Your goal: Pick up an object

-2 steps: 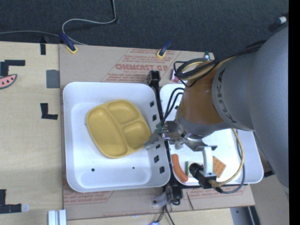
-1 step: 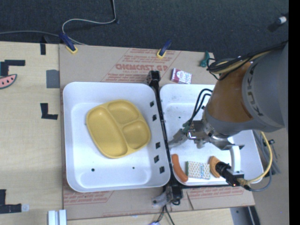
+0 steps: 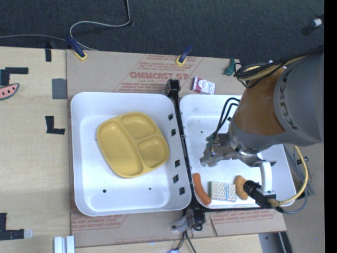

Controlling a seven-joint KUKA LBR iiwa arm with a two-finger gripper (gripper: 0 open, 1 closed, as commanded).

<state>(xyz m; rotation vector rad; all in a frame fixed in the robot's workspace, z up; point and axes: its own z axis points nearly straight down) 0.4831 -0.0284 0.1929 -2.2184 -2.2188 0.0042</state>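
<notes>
In the right bin (image 3: 197,115) lie an orange-red sausage-shaped toy (image 3: 200,188), a pale patterned packet (image 3: 222,191) and a tan bread-like piece (image 3: 241,187), all along the near edge. My gripper (image 3: 211,156) hangs over the bin's middle, just above and behind those items. The wrist hides its fingers. I see nothing held.
The left bin (image 3: 84,141) holds a yellow divided plate (image 3: 132,143). A small red-and-white packet (image 3: 202,85) lies on the cardboard behind the right bin. Black clips line the divider (image 3: 178,141) between the bins. The arm covers the right bin's right half.
</notes>
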